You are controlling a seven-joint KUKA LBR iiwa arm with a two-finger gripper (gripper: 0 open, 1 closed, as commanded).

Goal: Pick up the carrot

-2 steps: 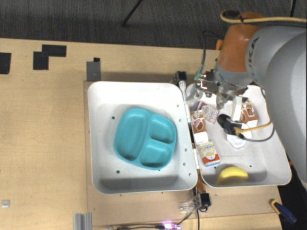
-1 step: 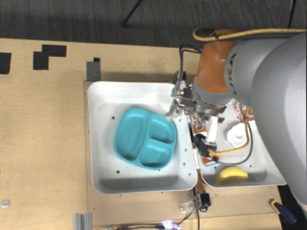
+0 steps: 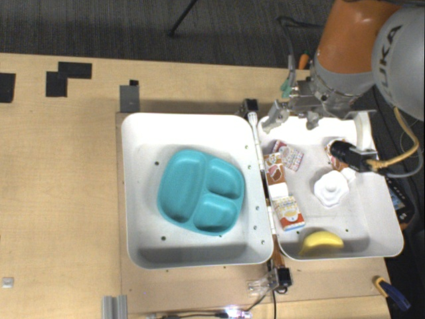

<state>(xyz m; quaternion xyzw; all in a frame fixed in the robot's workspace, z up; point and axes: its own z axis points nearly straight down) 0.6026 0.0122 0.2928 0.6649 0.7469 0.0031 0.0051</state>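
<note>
My gripper (image 3: pixel 292 118) hangs over the far left corner of the right bin (image 3: pixel 378 198). Its two pale fingers (image 3: pixel 273 117) stand apart, open, with nothing between them. A small orange tip (image 3: pixel 303 61) with a green piece (image 3: pixel 287 84) below it shows just behind the gripper, past the bin's far edge. I cannot tell whether that is the carrot. Under the gripper lie snack packets (image 3: pixel 290 157).
The right bin also holds a brown packet (image 3: pixel 274 168), a white box (image 3: pixel 279 191), another packet (image 3: pixel 289 212), a white ridged lid (image 3: pixel 331 188) and a yellow banana (image 3: pixel 322 241). In the left bin (image 3: pixel 139 178) lies a teal divided plate (image 3: pixel 199 190).
</note>
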